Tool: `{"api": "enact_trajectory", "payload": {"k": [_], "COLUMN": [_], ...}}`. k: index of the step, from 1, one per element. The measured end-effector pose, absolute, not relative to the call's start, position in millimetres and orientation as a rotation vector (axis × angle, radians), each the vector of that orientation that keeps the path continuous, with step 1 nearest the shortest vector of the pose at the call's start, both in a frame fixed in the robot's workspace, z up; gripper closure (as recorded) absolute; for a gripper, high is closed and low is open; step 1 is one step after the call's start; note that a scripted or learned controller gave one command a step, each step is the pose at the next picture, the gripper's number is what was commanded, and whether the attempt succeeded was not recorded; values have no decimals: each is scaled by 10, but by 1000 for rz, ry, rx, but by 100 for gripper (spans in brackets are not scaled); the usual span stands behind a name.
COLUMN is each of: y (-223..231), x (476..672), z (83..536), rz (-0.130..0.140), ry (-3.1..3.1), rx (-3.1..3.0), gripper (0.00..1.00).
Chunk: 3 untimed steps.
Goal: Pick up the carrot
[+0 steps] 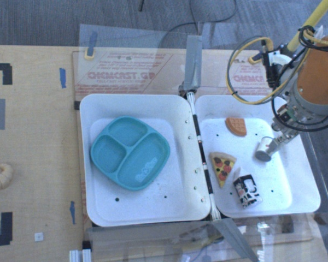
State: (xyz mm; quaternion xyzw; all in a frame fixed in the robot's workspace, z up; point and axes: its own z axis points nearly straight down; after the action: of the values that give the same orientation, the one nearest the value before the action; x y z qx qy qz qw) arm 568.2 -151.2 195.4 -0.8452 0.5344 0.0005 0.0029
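Observation:
A flat orange piece with a ridged surface (236, 126) lies near the back left of the right bin (303, 198); it is the one orange thing here, and I cannot tell for sure that it is the carrot. My gripper (264, 149) hangs over the middle of the right bin, a short way right of and nearer than the orange piece, not touching it. Its grey tip points down and to the left from the wrist (287, 132). I see nothing held at the tip.
A toy pizza slice (222, 167) and a small black-and-white object (245, 190) lie in the right bin's front half. The left bin (98, 105) holds a teal divided plate (130, 153). A croissant (0, 176) rests on the bench at far left. Yellow and black cables (251, 70) loop behind the right bin.

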Motion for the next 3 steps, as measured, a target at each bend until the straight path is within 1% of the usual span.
{"api": "enact_trajectory", "payload": {"k": [1,2,3], "y": [-1968,-1369,-1006], "x": [5595,5050,5350], "z": [1938,2134,2041], "rz": [2,4,1], "ry": [1295,604,305], "rx": [-2856,-3080,-3122], "gripper": [100,100,100]}}
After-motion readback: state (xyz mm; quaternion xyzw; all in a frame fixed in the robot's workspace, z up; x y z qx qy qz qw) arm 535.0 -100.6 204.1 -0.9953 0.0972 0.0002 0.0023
